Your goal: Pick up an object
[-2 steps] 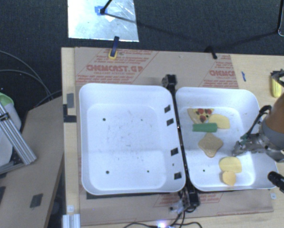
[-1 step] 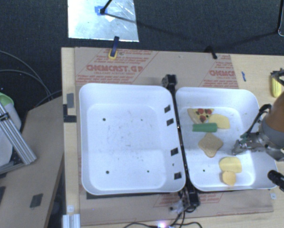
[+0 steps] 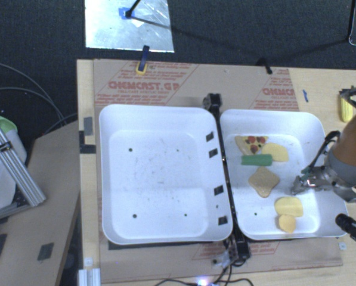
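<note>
Six food pieces in right bin

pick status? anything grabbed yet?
Done: the arm has reached over the right bin, with the gripper low near its right side. In hand: nothing seen between the fingers. Left: the grasp itself; the tan piece, green piece and yellow pieces lie on the bin floor.
</note>
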{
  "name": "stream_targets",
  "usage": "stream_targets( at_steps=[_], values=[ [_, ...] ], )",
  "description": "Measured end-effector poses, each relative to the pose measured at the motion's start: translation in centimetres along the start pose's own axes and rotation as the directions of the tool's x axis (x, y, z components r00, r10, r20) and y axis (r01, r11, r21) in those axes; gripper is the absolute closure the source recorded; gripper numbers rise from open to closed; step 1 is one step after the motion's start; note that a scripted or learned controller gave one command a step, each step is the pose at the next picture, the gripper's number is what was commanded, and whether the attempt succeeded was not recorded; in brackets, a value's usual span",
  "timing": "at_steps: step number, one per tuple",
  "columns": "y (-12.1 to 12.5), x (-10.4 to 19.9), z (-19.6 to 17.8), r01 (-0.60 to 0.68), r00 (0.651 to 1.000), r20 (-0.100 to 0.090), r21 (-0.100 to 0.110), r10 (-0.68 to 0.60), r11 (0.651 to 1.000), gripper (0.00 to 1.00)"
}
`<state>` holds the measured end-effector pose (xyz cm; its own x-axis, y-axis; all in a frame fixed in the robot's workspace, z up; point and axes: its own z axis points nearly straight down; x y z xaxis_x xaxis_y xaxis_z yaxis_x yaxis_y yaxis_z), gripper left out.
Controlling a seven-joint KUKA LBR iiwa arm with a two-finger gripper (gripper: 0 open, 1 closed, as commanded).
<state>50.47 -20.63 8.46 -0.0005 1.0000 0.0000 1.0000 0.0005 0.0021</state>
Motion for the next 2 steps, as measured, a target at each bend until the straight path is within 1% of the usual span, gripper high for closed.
stream_targets(
  at_steps=[2],
  values=[
    [-0.59,0.03,0.04,0.000,1.000,0.000,0.001,0.000,1.000,1.00]
  ],
)
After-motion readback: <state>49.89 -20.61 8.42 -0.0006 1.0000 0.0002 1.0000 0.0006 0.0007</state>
